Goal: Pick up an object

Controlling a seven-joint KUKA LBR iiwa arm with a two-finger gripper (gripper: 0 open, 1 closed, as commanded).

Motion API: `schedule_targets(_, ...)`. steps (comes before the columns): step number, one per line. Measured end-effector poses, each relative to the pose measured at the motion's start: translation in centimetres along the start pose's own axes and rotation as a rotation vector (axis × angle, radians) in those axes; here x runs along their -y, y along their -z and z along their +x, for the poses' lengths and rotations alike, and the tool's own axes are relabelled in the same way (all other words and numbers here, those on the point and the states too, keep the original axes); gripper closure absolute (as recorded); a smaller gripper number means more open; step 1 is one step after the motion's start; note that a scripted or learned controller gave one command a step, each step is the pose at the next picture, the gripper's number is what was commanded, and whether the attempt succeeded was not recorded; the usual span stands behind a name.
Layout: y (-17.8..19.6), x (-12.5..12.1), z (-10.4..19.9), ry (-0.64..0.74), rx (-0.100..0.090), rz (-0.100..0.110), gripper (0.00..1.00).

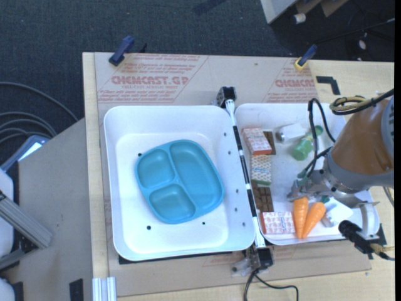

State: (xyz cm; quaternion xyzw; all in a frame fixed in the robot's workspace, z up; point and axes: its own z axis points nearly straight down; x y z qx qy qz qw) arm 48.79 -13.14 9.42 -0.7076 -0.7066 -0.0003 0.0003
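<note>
Carrots point(308, 217): two, side by side at the near edge of the right bin point(250, 115), beside a small packet point(277, 222)
Gripper point(308, 190): low over the carrot tops; open or closed cannot be told
Left bin point(125, 231): holds a blue tray point(180, 180)
Progress: nothing visibly lifted; grasp and lift judged still to do

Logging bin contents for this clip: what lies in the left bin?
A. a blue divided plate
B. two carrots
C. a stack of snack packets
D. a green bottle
A: a blue divided plate lies alone in the left bin, while the carrots and the snack packets lie in the right bin, under the arm's gripper.
</note>
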Motion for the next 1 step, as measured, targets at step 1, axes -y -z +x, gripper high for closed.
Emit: schedule_targets(1,9.06,-2.41,7.11,0.003,0.0,-0.001,1.0)
